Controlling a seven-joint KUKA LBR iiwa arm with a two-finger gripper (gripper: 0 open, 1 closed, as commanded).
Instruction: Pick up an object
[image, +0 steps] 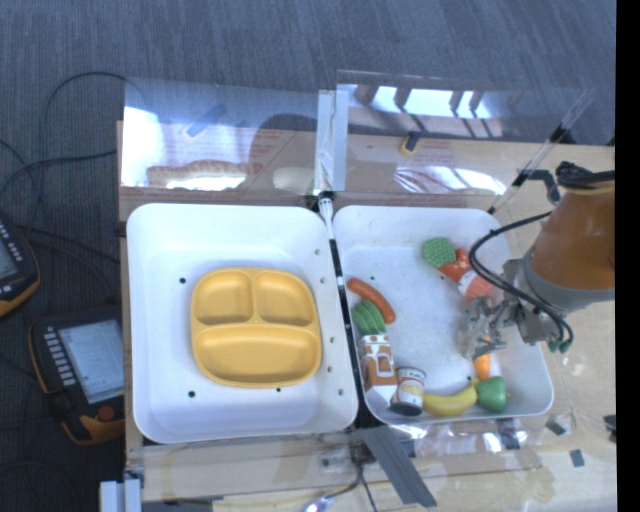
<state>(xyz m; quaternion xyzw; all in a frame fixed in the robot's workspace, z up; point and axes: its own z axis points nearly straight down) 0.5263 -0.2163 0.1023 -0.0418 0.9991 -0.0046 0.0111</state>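
Two white bins side by side; we see the arm over the right bin (520, 240).
Gripper (487, 335) sits low among toy food (452, 400); we cannot tell its state.

I get a bright, even overhead view, with strong glare on the clear panels (300, 140) behind the bins (150, 300) and slightly soft detail.

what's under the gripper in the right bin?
An orange toy piece pokes out just below the gripper, near the green toy. Whatever lies directly beneath the gripper is covered.
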